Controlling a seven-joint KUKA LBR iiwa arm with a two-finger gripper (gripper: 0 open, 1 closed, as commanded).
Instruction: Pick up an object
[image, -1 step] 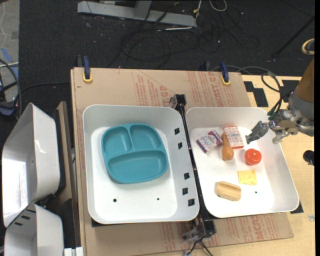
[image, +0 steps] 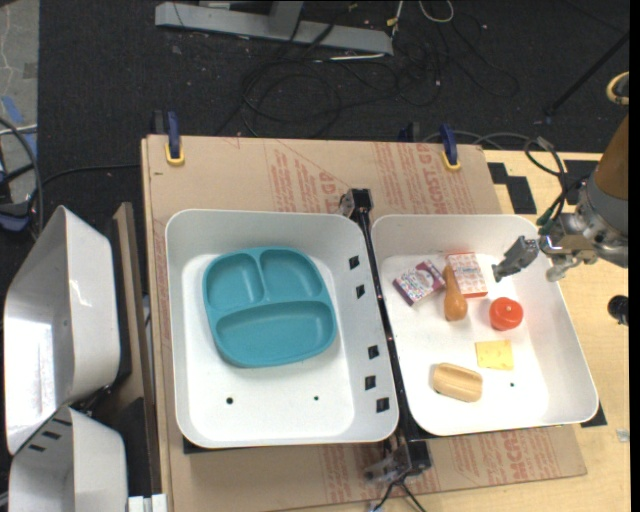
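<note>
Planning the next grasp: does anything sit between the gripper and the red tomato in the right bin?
Nothing visible does. The gripper hangs over the right bin's upper right; the red tomato lies just below it. The carrot and pink box lie to the tomato's left.

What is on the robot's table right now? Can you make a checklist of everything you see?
Surface: cardboard-covered bench bearing two white bins side by side, left bin and right bin.
Job's things: in the right bin, a purple packet, a red-and-white box, an orange carrot-like piece, a red tomato-like toy, a yellow square and a tan bread-like piece.
Clutter: a teal divided plate in the left bin.
Grippers: the tool hovers over the right bin's upper right, holding nothing that can be seen.
Cables: black cables on the dark floor beyond the bench.
Surroundings: blue-and-yellow clamps on the bench's far edge; spare white bins at left.
</note>
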